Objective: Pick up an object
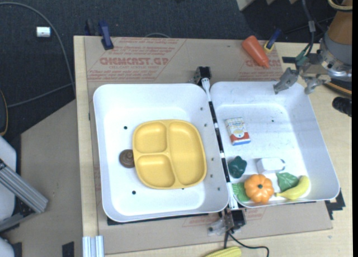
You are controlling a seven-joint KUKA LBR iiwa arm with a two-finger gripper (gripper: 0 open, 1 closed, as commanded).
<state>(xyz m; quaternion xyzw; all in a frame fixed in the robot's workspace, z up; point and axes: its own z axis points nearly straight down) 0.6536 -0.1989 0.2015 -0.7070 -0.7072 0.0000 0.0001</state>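
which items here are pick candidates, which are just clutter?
Candidates, right bin: small carton, green pepper, white block, orange pumpkin, banana; gripper above the far rim.

Clutter: yellow tray, brown disc, orange carrot on the bench.

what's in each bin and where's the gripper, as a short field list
left bin: yellow divided plate, brown disc at its left edge
right bin: small carton, green pepper, white block, pumpkin, banana
board: orange carrot beyond the bins
gripper: open, above right bin's far rim, holding nothing
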